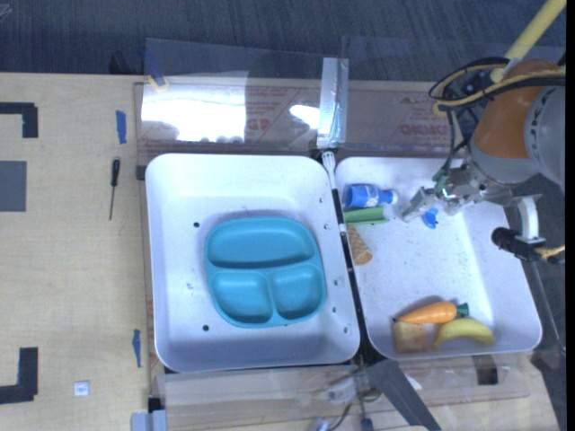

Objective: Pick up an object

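Carrot (428,312), banana (464,332) and bread (411,335) cluster in right bin's near corner.

Pale wood bench (63,268) with black corner marks at 9 o'clock, dark blue-grey carpet floor (269,7) at 12 o'clock, glare on clear plastic sheet (225,106)

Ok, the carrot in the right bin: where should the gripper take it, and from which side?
Probably at the carrot's orange middle, coming straight down, fingers closing across its width. It lies flat and long, with the banana tight against its lower right and a brown piece below, so an angled approach risks snagging those.
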Controlling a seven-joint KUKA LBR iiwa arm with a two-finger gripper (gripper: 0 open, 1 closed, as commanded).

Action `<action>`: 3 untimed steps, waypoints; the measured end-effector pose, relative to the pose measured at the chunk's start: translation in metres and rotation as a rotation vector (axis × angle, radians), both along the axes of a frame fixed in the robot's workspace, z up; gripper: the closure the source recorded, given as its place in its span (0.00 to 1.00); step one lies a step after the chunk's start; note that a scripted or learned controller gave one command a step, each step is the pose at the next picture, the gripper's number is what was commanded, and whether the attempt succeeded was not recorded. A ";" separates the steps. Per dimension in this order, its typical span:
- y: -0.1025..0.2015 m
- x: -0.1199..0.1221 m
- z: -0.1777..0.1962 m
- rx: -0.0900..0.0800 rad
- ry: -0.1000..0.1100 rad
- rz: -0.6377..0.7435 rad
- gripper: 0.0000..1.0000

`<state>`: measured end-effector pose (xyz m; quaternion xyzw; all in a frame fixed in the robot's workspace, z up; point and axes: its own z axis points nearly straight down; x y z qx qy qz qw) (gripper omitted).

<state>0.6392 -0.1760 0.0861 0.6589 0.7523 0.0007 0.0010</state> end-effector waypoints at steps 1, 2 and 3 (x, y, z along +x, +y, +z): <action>0.019 0.022 0.000 0.000 0.000 0.036 0.00; 0.006 0.001 0.000 0.000 0.002 0.109 0.00; 0.006 0.004 0.014 -0.003 -0.007 0.110 1.00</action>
